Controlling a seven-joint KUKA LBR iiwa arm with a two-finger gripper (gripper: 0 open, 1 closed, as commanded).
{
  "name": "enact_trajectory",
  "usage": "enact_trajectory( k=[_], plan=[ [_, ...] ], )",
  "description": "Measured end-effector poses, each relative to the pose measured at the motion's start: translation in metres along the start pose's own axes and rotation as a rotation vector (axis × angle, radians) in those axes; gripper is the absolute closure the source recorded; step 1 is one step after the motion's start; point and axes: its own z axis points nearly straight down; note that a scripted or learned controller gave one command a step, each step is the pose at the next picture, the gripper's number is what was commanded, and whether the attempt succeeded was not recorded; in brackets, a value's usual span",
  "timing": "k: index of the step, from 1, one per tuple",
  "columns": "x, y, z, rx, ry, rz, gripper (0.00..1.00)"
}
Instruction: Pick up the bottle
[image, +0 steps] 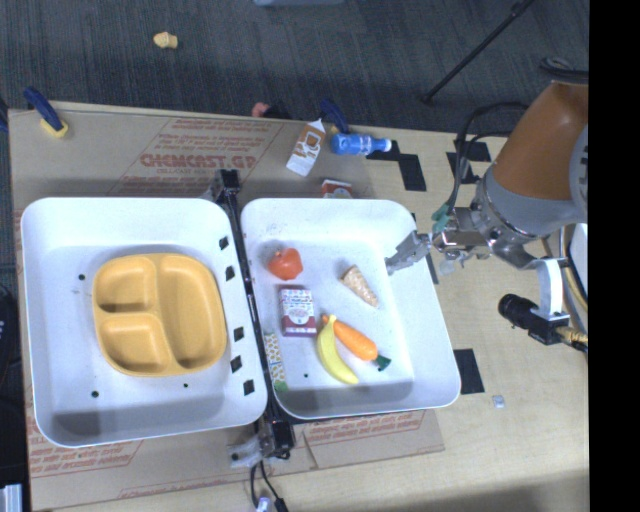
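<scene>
Hangs the gripper (404, 253) over the right bin's (432, 330) right edge, open or closed impossible to tell, seemingly aimed at the toys inside, though the blue bottle (352, 145) lies on its side on the bench behind that bin, beside a small carton (306, 148).

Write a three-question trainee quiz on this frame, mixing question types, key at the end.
1. True or false: the bottle lies inside the right bin.
2. Which item touches the banana? A) tomato B) carrot C) cone
3. Fill in: the yellow divided plate sits in the ___ bin.

Key: 1 false, it lies on the bench behind the bins. 2 B, the carrot. 3 left. The end effector is over the right bin's right rim.
</scene>
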Motion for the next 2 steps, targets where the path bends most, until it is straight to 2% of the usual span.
enact_trajectory(
  k=[1, 2],
  plan=[
    [0.0, 0.0, -0.01, 0.002, 0.001, -0.005, 1.0],
    [-0.001, -0.057, 0.094, 0.002, 0.001, 0.187, 1.0]
  ],
)
